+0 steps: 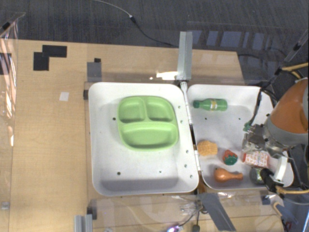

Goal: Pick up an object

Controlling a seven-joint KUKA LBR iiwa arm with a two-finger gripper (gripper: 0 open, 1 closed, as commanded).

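My gripper hangs over the right side of the right bin, below the orange band of the arm. A red and white packet lies right under it, touching or nearly touching. A dark round can sits just beneath the packet, near the bin's front right corner. To the left are a small red and green fruit, a tan lumpy piece and an orange-brown drumstick shape. A green bottle lies on its side at the back.
The left bin holds a green divided tray. A ridge separates the two bins. Cables run along the right bin's far right edge by the arm.
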